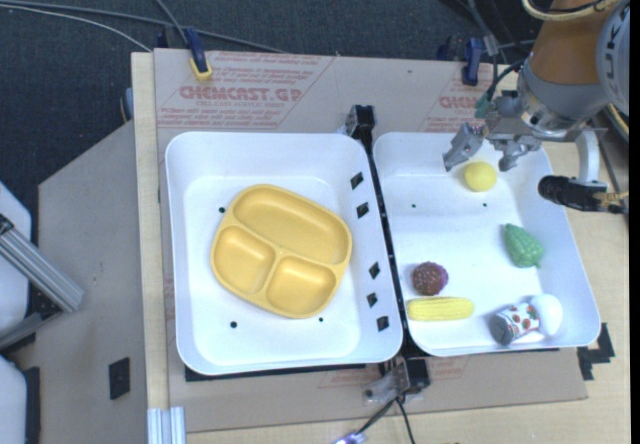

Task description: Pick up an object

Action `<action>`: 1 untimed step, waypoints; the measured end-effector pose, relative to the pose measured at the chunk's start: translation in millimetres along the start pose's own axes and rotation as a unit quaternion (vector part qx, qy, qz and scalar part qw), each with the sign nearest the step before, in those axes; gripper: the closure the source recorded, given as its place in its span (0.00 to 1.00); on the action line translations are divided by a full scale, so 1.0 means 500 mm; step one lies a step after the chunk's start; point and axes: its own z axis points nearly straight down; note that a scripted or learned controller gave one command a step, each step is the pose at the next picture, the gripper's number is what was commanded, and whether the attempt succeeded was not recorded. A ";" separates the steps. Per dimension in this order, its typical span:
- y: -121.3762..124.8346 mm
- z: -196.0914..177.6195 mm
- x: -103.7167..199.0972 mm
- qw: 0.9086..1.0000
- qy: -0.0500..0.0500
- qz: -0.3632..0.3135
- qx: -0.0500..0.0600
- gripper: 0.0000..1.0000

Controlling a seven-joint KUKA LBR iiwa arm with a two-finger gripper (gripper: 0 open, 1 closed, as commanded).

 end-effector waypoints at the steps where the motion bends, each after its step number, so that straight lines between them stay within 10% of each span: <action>1: -0.002 0.128 0.000 1.000 0.000 0.001 0.001 0.00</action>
